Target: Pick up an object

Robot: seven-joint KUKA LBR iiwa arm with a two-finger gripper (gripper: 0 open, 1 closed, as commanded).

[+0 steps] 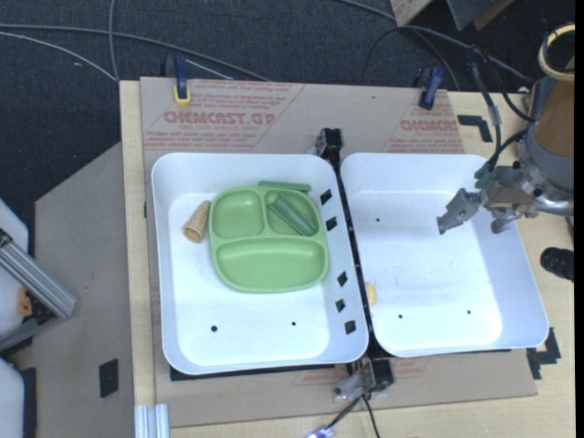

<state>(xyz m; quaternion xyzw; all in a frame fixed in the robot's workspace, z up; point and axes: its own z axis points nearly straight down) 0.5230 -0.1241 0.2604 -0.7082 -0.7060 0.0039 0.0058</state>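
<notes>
Dark carpet surrounds the counter point(137, 245), with cables trailing across it at the top and a metal rail lying at the far left. A brown cardboard sheet point(228, 108) printed with red lettering covers the counter top, held at its far edge by two blue clamps point(182, 78).

On the sheet, the left bin point(246, 336) holds a green divided plate point(269, 245) a little above its middle. A tan ice-cream cone toy point(195, 222) lies just beside the plate's left edge, tilted, its wide mouth toward the lower left. In the plate's upper right compartment rests a long green piece point(294, 213), slanted; a second flat green piece point(285, 187) lies along the plate's far rim, partly over the bin floor.

Black clips line the seam between the two bins, and a small yellowish object point(370, 292) sits at the right bin's left wall, just beside that seam.

The right bin point(438, 327) has a bare white floor with a few dark dots. Over its upper right part hangs the tool point(456, 215), reaching in from the right on the grey arm point(547, 153), its dark tip pointing down and left. Whether its fingers are spread or closed cannot be told from this slant. Nothing is seen between them, and the tool is well apart from the plate and cone.
</notes>
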